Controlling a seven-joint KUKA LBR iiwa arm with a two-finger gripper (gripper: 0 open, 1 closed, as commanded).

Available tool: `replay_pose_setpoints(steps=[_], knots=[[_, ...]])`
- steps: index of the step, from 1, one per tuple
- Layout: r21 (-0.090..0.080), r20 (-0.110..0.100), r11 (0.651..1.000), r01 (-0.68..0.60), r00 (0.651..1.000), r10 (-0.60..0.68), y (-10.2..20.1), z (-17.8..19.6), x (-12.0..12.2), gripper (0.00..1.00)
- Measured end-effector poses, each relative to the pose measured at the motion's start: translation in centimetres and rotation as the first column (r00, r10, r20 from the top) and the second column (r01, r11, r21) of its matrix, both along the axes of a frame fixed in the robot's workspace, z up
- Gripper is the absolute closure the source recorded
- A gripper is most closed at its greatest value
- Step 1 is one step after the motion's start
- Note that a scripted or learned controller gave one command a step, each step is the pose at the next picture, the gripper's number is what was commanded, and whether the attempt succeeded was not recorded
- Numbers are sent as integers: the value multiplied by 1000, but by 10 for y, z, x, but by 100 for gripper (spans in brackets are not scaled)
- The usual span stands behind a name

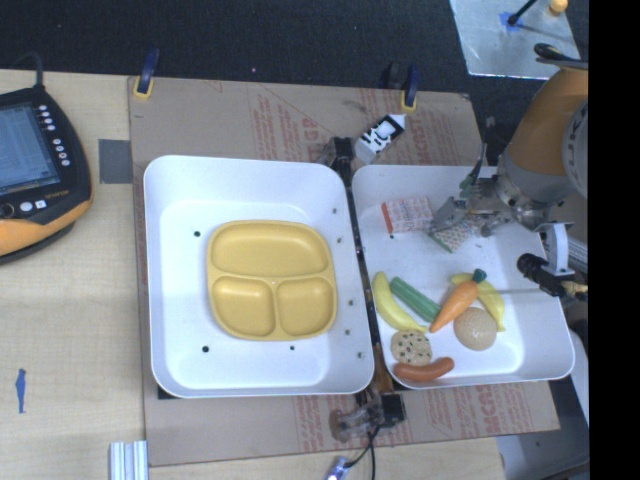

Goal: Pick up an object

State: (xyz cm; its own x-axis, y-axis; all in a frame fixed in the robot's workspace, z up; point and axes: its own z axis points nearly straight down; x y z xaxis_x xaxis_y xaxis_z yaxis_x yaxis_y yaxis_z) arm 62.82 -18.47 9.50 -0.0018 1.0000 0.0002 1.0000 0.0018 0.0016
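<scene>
Low over the right white bin [540, 363], the end effector [462, 220] sits beside a small red-and-white card [407, 213]; its state I cannot tell. Toy foods, among them an orange plastic carrot [455, 304], cluster nearer the front, probably awaiting picking.

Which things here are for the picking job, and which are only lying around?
For the job: gripper; right bin with banana, carrot, cookie, sausage, green piece.

Lying about: yellow tray in left bin, handheld controller, clamps.
</scene>
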Motion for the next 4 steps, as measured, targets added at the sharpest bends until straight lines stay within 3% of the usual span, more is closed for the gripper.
replay_pose_setpoints(steps=[1,2,3,4], knots=[[-1,-34,1000,-2,999,2,26,11,18,0],[-7,2,1000,-5,1000,5,61,1,-2,0],[0,-3,1000,-2,1000,2,69,32,23,0],[-2,-8,1000,-4,1000,4,57,-4,-23,0]])
